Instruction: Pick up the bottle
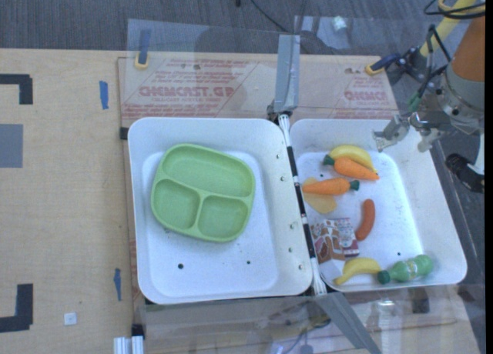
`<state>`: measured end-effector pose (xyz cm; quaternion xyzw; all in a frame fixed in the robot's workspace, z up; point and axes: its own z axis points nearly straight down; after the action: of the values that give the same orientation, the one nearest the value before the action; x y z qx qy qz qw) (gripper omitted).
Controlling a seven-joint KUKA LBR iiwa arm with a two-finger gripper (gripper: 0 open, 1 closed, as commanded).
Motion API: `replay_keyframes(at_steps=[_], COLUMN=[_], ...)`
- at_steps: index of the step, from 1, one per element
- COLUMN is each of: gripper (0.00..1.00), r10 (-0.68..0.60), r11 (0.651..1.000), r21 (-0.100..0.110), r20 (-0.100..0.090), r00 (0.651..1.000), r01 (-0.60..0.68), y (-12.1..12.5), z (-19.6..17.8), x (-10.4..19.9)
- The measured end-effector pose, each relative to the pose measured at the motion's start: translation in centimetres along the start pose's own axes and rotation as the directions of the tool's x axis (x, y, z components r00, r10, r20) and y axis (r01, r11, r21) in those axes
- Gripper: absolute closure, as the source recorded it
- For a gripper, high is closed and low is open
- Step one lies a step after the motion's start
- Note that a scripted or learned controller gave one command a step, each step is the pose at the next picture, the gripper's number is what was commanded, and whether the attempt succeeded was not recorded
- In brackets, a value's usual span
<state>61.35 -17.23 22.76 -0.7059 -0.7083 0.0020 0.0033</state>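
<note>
Nearest, green bottle (407,269) lies on its side in right bin's (443,222) near corner — gripper (406,135) hovers far off, fingers spread wide, holding nothing.

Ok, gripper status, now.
Gripper: open, holding nothing, above the far right corner of the right bin; the bottle lies untouched at the bin's near edge.
</note>
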Motion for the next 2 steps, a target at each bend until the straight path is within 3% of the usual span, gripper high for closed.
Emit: replay_keyframes(at_steps=[1, 2], gripper=[0.0, 0.0], r10=[0.1, 0.022], r11=[0.995, 1.0], r21=[0.001, -0.001], r20=[0.0, -0.001], r00=[0.995, 1.0], r01=[-0.1, -0.022], y=[-2.7, -11.7], z=[5.6, 6.3], x=[2.1, -3.8])
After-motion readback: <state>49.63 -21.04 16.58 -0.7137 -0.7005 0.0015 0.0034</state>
